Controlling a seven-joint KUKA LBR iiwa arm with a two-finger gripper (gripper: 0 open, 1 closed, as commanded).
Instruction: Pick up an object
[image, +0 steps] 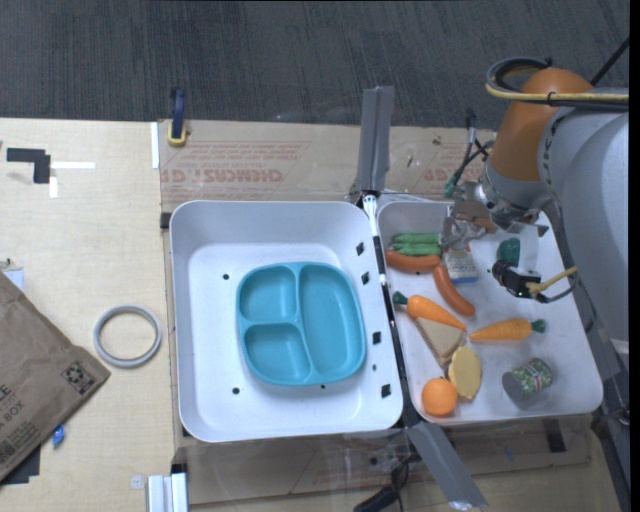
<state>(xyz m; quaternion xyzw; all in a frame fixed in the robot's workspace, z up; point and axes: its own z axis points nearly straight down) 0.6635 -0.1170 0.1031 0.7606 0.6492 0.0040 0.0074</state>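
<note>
The gripper hung low in the right bin, above the sausage and green beans. Finger state could not be told; the arm's wrist hid the bin's far corner.

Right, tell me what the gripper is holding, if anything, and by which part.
It cannot be told. The gripper is low in the right bin, near the green beans and sausages, but no object is visible in its grasp.
</note>
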